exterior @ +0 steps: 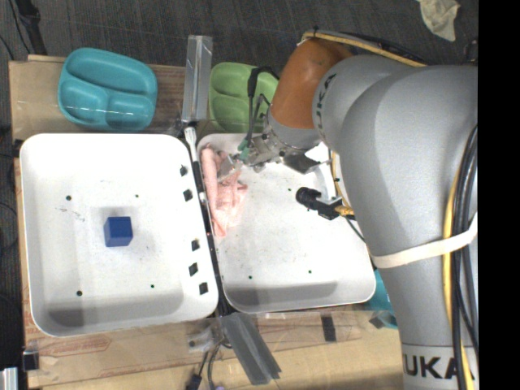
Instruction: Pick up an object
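Note:
A crumpled pink cloth (221,192) lies along the left wall of the right bin (276,291), near its back corner. My gripper (253,154) is low at the back of that bin, just right of the cloth's upper end; the wrist hides the fingertips. A small blue cube (119,231) sits alone on the floor of the left bin (49,218), left of centre.
A teal moulded tray (107,88) and a green one (231,96) rest on the bench behind the bins. My grey arm covers the right bin's right side. A crumpled paper (435,10) lies on the dark floor at the top right.

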Motion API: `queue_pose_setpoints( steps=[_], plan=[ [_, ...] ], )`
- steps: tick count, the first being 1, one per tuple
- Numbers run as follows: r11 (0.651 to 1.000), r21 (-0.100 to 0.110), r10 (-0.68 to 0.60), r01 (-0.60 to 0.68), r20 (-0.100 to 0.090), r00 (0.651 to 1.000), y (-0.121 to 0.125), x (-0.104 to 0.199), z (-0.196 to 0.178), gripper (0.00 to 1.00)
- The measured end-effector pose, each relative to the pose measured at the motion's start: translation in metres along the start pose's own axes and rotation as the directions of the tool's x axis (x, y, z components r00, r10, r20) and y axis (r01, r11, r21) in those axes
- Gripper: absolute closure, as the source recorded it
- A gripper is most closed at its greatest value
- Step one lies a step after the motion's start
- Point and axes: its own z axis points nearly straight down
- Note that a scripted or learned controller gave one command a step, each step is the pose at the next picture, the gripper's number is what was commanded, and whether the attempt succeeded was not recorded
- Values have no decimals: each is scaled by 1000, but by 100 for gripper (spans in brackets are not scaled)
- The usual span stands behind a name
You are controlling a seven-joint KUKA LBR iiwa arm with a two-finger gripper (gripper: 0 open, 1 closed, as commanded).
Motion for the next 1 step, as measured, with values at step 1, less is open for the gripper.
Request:
queue_pose_setpoints(
  steps=[1],
  plan=[
    [997,-6,-83,83,-3,997,-39,2,0,0]
  ],
)
